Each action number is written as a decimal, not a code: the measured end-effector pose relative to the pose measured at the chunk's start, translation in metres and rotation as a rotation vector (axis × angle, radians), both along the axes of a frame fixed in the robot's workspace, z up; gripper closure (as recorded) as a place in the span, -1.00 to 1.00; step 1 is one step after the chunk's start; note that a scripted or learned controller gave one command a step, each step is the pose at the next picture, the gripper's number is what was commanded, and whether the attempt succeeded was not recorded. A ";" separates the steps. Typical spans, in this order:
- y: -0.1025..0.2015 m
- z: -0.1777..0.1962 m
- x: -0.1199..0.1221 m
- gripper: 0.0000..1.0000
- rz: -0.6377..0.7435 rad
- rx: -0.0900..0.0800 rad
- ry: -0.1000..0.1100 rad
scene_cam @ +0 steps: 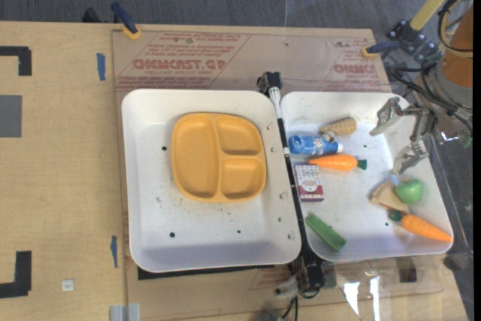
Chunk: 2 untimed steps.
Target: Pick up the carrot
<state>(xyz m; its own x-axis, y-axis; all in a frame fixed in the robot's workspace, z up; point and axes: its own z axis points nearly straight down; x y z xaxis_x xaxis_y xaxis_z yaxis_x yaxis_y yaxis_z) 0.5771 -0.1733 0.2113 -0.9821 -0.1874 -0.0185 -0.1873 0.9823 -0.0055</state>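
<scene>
Two carrots lie in the right bin (353,105). One orange carrot (332,162) with a green stem end lies flat near the bin's middle, pointing left. A second carrot (425,228) rests at the front right corner, beside a green apple (410,191). My gripper (400,135) hangs over the bin's right side, above the apple and to the right of the middle carrot. Its metal fingers (386,116) are spread open with nothing between them.
A blue bottle (304,144) and a bread piece (339,125) lie just behind the middle carrot. A red and white box (309,183), a green block (325,231) and a tan wedge (385,196) share that bin. The left bin (143,222) holds a yellow divided plate (219,156).
</scene>
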 end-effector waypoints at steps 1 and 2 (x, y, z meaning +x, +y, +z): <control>0.023 -0.071 0.013 -1.00 0.031 0.006 0.019; 0.047 -0.114 0.015 -1.00 0.212 -0.001 0.007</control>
<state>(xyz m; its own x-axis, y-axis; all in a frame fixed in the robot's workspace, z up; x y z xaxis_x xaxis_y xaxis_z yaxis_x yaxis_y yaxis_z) 0.5916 -0.1265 0.0977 -0.9206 -0.3903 -0.0116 -0.3902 0.9207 -0.0044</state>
